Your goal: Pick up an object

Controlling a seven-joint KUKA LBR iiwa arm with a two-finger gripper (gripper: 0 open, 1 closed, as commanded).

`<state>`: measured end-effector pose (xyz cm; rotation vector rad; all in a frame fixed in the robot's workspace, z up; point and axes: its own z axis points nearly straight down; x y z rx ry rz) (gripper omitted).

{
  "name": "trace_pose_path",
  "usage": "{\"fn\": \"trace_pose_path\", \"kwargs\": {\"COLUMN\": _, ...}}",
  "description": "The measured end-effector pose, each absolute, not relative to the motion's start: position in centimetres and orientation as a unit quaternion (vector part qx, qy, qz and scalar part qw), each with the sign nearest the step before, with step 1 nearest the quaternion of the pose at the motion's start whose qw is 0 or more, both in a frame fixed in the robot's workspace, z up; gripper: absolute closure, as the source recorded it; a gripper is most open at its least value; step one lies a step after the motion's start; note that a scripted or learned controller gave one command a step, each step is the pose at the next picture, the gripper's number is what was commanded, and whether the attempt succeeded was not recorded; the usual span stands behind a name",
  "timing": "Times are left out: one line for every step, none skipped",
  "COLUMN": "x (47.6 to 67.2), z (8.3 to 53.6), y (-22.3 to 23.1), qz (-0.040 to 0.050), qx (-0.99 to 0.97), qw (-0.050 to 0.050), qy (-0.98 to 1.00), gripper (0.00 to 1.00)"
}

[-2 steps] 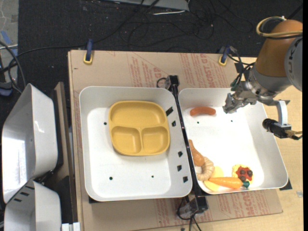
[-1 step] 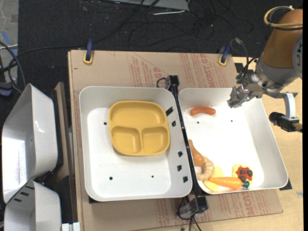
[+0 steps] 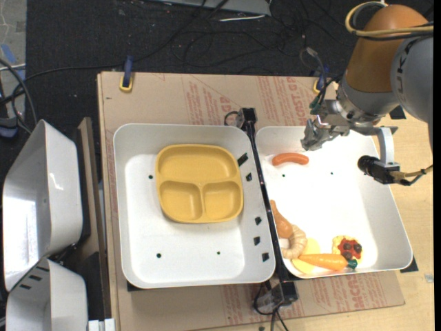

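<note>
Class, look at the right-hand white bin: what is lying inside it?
Inside the right bin: an orange-red sausage near the far wall, just below the tool; toy food piled at the near edge, including a carrot and a shrimp-like piece. Anything beneath that pile is covered.

I note: bins [image 3: 138, 185] smooth glossy white plastic; yellow tray [image 3: 200, 183] matt plastic; table [image 3: 207, 92] raw cardboard-like board; sausage [image 3: 290, 159] shiny plastic.

Just below your grey jaws [image 3: 311, 141] lies an orange-red sausage [image 3: 290, 159]. You see a yellow tray [image 3: 200, 183] in a white bin [image 3: 138, 254], an orange carrot [image 3: 322, 260], and a tan desk [image 3: 179, 95].
</note>
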<state>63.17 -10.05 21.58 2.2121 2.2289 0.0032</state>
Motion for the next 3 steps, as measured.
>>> {"fn": "trace_pose_path", "kwargs": {"x": 62.8, "z": 22.8, "y": -4.0, "qz": 0.0008, "qx": 0.704, "qw": 0.000, "qy": 0.710, "gripper": 1.00}}
{"fn": "trace_pose_path", "kwargs": {"x": 63.2, "z": 22.5, "y": 1.9, "qz": 0.0004, "qx": 0.704, "qw": 0.000, "qy": 0.710, "gripper": 1.00}}
{"fn": "trace_pose_path", "kwargs": {"x": 62.7, "z": 23.5, "y": 7.6, "qz": 0.0005, "qx": 0.705, "qw": 0.000, "qy": 0.709, "gripper": 1.00}}
